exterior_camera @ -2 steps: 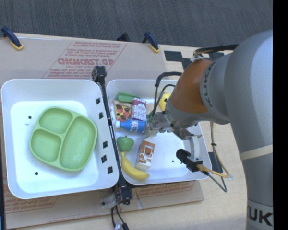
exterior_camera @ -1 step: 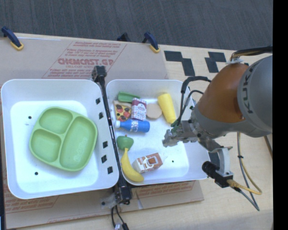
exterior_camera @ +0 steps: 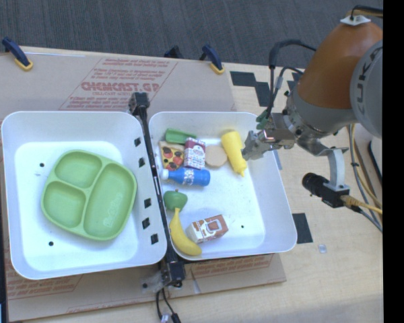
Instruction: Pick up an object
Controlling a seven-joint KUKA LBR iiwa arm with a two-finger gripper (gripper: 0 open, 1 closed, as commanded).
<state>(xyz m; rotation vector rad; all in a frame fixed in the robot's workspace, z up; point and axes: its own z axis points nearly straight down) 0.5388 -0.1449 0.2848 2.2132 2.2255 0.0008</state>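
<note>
Nothing is picked up yet: the gripper (exterior_camera: 250, 147) hovers at the right bin's (exterior_camera: 273, 210) edge, just beside the yellow bottle (exterior_camera: 233, 151) (a likely target); whether its fingers are apart, I cannot tell.

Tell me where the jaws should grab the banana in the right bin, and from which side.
Grip the banana across its thick middle, coming straight down from above. It lies flat and curved against the bin's left wall, so the jaws should probably close across its narrow width, where the green item and the small carton leave some room.
</note>
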